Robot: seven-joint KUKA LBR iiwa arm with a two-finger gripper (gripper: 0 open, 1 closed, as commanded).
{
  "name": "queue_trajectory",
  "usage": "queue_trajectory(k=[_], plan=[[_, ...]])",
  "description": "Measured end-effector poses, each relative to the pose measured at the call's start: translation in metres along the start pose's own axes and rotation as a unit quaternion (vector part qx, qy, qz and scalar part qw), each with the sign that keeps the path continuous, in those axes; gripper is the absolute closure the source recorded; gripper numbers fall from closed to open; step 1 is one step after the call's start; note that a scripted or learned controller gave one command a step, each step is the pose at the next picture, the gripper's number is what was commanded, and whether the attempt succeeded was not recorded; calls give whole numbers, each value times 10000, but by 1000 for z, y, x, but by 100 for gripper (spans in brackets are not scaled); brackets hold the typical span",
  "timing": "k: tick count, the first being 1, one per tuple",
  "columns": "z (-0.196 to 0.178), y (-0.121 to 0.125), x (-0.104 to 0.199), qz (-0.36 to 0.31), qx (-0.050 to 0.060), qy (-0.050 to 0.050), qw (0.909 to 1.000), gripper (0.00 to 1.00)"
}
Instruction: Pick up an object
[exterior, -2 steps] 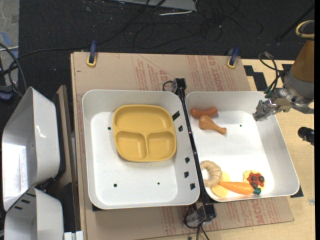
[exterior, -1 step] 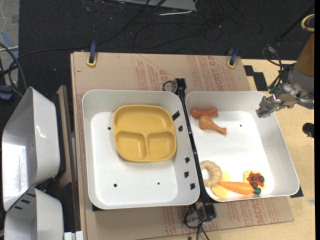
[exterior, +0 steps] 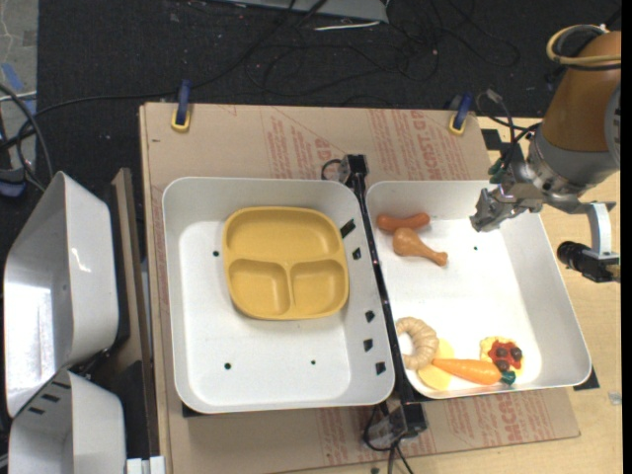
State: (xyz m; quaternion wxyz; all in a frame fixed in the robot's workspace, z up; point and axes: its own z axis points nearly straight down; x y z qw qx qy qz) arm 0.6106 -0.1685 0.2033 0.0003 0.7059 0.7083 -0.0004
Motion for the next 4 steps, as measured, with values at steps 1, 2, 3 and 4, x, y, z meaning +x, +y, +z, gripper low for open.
queue_trajectory(k=[1,2,3,4], plan=[[-13,9,57,-16,-10,4,10000,100],[-10,2,105,-12,8,5,10000,100],[-17,16,161,-17,-13,5,10000,100],[-30,19,220,-20,-11,10,10000,100]])
